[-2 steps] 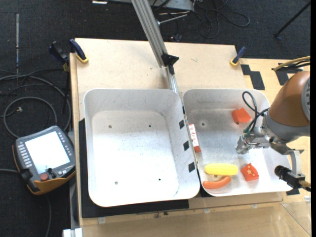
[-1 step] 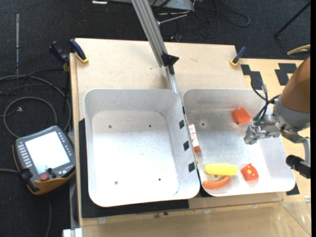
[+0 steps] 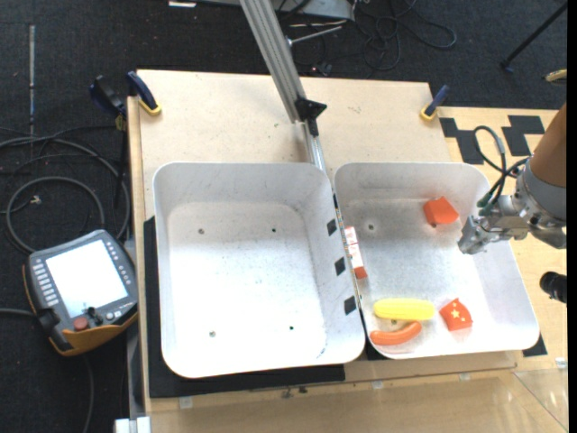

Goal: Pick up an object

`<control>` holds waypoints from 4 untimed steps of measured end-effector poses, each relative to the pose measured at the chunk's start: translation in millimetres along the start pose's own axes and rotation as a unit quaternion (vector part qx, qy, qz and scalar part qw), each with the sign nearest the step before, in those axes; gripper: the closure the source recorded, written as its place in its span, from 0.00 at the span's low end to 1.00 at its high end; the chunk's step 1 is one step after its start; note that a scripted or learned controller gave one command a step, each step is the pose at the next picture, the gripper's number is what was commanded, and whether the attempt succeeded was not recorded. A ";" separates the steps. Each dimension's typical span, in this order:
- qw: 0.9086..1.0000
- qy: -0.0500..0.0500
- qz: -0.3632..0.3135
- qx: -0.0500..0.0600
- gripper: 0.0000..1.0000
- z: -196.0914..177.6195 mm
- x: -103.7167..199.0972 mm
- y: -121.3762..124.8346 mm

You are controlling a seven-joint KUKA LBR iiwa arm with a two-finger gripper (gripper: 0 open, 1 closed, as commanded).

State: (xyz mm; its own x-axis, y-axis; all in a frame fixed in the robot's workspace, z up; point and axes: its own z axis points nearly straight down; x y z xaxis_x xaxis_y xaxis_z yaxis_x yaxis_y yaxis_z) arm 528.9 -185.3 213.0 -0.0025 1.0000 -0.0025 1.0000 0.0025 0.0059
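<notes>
Nearest the lens lay a sausage (image 3: 397,334), banana (image 3: 403,309) and red block (image 3: 456,315), while the gripper (image 3: 472,239), its jaw state impossible to tell, hovered beside an orange block (image 3: 441,212) in the right bin (image 3: 505,278), apparently approaching and needing descent onto it.

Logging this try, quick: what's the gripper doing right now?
Gripper: over the right bin, nothing seen in it; open or closed cannot be told.
</notes>
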 end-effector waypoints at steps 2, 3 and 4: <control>1.000 0.002 -0.003 0.003 1.00 -30.5 60.1 7.3; 1.000 0.002 -0.003 0.002 1.00 -38.4 110.3 20.3; 1.000 0.002 -0.002 0.003 1.00 -31.9 152.7 30.6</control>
State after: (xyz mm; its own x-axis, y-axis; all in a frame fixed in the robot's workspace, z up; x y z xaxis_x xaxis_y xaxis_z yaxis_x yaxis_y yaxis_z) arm 559.0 -32.5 244.7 -0.0074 1.0000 0.0008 1.0000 0.0074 0.0003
